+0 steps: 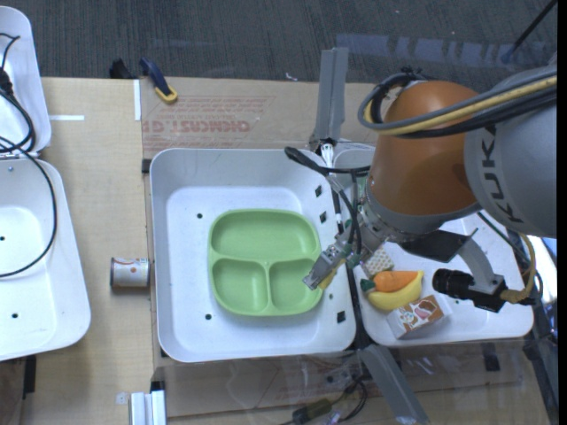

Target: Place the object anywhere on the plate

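Plate: we see a green three-compartment plate (pixel 266 260) lying flat in the left of the two adjoining bins (pixel 177 237); all three of its compartments look bare.
Gripper: our gripper (pixel 324 271) hangs over the plate's right rim, close to the wall shared with the right bin (pixel 496 321), under the orange band of the arm (pixel 425 162).
Fingers: we cannot tell whether the fingers are open or closed; the tip is small and blurred, and whether anything sits between them is beyond what we can make out.
Object: we judge the task's thing to be among the items in the right bin, where an orange-and-yellow toy (pixel 395 288) lies touching a small printed box (pixel 420 315), with a pale checked piece (pixel 379 260) just above them. Which of these is meant, we cannot say.
Step in hand: by our reading, nothing has landed on the plate yet, so we are either at the carry-over with a small item we cannot resolve, or between a grasp attempt and the next one.
Next move: if the fingers hold something, we need to move a little further left over a compartment and let go low; if not, we need to go back right over the bin wall and take one item cleanly, apart from its neighbours.
Desk clutter: a small can (pixel 130 273) lies on the desk (pixel 97 193) left of the bin, well apart from the work.
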You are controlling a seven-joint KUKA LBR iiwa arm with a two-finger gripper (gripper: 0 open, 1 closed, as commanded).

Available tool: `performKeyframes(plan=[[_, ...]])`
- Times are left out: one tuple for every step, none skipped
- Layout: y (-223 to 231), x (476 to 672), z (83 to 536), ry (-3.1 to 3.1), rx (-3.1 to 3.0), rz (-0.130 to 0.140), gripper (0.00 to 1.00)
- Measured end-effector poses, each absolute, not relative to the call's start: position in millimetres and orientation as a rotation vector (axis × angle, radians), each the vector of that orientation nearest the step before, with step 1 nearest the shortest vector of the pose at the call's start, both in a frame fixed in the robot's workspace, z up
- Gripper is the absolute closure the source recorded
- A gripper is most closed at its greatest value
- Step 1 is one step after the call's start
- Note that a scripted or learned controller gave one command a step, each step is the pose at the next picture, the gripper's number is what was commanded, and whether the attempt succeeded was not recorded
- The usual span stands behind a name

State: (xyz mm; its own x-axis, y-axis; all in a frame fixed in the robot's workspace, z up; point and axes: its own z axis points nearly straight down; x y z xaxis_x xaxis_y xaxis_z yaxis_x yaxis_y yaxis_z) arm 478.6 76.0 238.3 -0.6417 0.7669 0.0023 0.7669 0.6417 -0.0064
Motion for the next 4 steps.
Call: performKeyframes(plan=[[75.9,478.6,238.4,-2.842,-1.327,0.007,0.00],[74.7,480.0,244.1,-2.837,-1.330,0.014,1.00],[74.7,480.0,244.1,-2.836,-1.331,0.014,0.00],[73.3,481.5,250.0,-2.831,-1.333,0.021,1.00]])
